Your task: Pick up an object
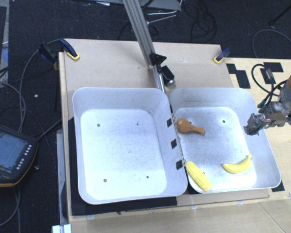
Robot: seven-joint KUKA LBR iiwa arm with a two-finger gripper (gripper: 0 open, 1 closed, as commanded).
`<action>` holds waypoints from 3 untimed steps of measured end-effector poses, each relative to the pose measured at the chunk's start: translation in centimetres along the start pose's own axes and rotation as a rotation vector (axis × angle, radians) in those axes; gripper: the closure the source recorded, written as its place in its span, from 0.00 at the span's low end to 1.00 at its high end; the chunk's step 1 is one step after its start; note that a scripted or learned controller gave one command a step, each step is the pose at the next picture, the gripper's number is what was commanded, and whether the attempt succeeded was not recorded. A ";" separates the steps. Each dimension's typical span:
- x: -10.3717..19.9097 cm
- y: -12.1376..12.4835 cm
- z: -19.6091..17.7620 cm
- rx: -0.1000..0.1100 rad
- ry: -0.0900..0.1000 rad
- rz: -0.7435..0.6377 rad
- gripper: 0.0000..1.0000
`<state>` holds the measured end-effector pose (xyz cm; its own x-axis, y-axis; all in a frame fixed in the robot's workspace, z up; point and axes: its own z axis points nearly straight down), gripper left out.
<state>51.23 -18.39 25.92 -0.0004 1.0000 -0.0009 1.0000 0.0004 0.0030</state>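
Desk point(194, 57): pale wood board carrying 2 shallow white bins side by side
Left bin point(87, 106): speckled white floor, nothing seen lying in it
Right bin point(242, 101): held 3 objects
Brown pear-shaped toy point(188, 126): lay near the right bin's left wall, its narrow end pointing right
Corn cob point(198, 175): yellow, lay at the right bin's front left corner, just beside the wall shared with the left bin
Banana point(238, 165): yellow, lay near the front of the right bin, to the right of the corn cob and apart from it
Claw point(252, 125): dark, sat over the right bin's right rim, well apart from all 3 objects; nothing was seen in it, and whether it was spread or pressed together I cannot tell
Arm point(281, 106): grey, reached in from the right edge
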 end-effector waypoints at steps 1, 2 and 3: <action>5.9 1.5 0.5 0.003 0.002 -0.005 1.00; 10.9 2.9 1.8 0.004 0.002 -0.004 1.00; 15.3 4.7 2.9 0.004 0.002 -0.004 1.00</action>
<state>55.92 -3.08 23.01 -0.0042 1.0000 0.0008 1.0000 0.0042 -0.0012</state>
